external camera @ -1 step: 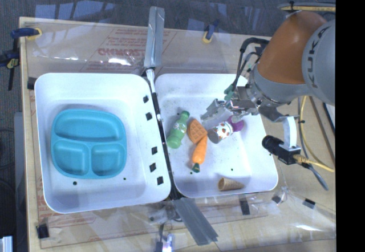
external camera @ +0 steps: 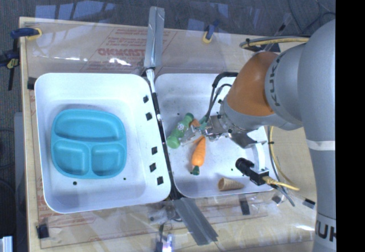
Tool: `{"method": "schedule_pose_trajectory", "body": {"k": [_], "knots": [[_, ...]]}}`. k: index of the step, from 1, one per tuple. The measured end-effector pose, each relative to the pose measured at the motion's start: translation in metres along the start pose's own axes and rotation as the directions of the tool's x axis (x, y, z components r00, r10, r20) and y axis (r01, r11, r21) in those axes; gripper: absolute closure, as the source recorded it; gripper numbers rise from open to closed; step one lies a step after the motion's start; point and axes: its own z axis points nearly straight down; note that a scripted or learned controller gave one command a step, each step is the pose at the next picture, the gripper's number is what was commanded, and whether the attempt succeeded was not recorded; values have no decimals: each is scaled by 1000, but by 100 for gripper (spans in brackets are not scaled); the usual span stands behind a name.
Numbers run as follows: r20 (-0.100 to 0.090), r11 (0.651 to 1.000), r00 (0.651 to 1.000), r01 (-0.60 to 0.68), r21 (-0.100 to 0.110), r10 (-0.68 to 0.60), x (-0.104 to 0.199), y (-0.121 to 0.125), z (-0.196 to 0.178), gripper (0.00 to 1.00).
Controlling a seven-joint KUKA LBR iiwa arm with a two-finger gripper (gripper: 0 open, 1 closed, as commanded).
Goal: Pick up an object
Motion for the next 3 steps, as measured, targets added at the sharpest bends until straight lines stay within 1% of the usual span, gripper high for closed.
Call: {"method": "schedule_pose_trajectory", "body": {"k": [1, 2, 3], "knots": [[-3, 999, 999, 34, 2, -34, -11, -20, 20, 0], [-2, 999, 999, 39, 2, -39, -12, -20, 10, 100], [0, 991, 991, 131, -1, -131, 6, -5, -131, 100]]}}
